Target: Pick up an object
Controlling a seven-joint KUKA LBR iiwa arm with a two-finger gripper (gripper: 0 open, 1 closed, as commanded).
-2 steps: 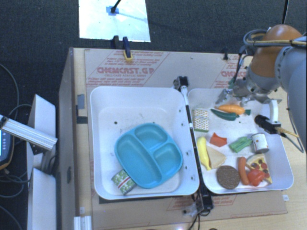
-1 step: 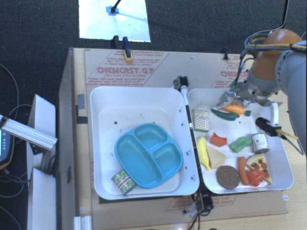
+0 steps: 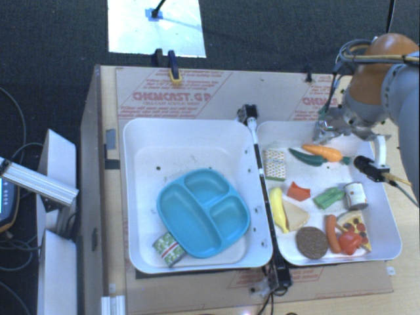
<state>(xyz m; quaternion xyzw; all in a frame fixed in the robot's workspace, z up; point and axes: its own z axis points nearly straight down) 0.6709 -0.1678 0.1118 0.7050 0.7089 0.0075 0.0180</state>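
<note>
The arm [image 3: 384, 77] reaches over the right bin [image 3: 394, 231] toward its 12 o'clock rim, with the jaws hanging just above the toy carrot [image 3: 323, 152]; I cannot tell how wide they stand or whether they grip anything. In the left bin [image 3: 141, 176] a blue divided plate [image 3: 203, 212] lies at 5 o'clock.

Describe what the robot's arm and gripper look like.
The arm is grey, rounded and smooth, capped by an orange dome-like band above the wrist. Dark cables loop around the wrist housing. The gripper below is a compact silver-grey metal assembly, too small in this view to make out markings.
</note>
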